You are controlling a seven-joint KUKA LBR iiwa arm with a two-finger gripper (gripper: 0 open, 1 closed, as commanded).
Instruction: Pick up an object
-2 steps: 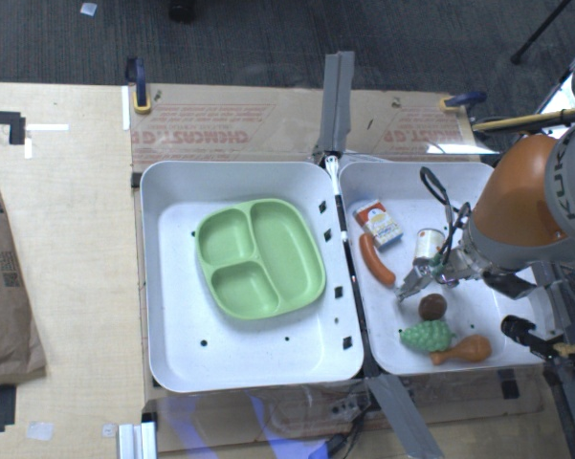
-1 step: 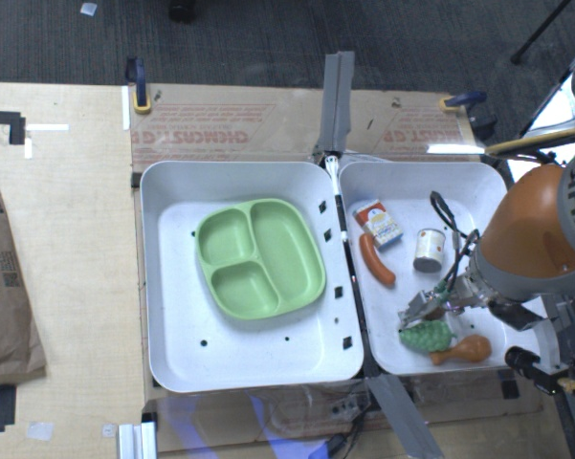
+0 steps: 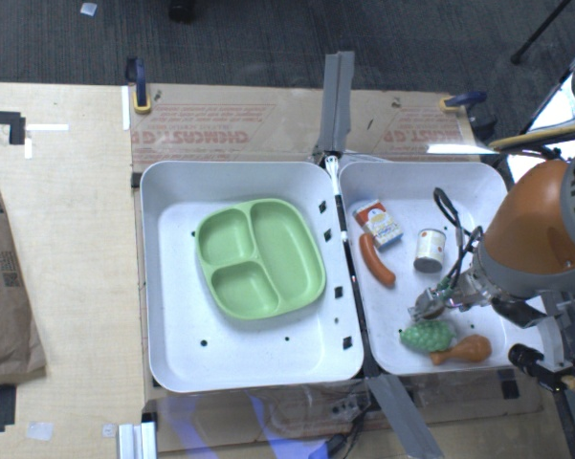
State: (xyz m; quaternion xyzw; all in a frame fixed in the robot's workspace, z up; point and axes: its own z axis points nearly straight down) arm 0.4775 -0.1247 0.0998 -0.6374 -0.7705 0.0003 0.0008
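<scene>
Green broccoli toy [image 3: 428, 336] just below the end effector [image 3: 429, 304], right bin [image 3: 402, 175].

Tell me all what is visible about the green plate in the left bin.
The green plate is pale green, looks like smooth plastic, and has rounded corners. Raised ridges split it into three compartments: two smaller ones on the view's left and one longer on the right. It holds nothing. It lies flat, facing up, turned slightly askew, near the middle of the left bin, resting on the white floor. Nothing else touches it.
</scene>
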